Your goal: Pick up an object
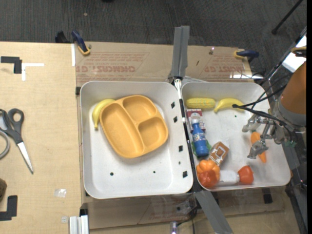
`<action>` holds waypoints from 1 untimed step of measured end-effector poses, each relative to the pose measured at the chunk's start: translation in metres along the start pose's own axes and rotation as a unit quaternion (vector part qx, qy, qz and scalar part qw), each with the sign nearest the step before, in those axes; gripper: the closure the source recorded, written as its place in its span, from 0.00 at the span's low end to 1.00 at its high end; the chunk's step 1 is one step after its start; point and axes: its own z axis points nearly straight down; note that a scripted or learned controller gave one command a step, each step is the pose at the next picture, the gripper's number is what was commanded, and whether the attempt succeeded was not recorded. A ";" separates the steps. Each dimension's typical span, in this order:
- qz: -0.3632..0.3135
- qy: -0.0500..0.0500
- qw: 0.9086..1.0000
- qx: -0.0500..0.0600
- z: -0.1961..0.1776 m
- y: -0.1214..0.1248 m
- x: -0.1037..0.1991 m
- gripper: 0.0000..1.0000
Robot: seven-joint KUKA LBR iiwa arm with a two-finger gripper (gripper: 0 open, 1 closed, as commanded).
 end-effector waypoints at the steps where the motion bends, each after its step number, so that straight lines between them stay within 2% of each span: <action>1: -0.008 0.002 1.000 -0.001 0.010 0.000 0.002 0.00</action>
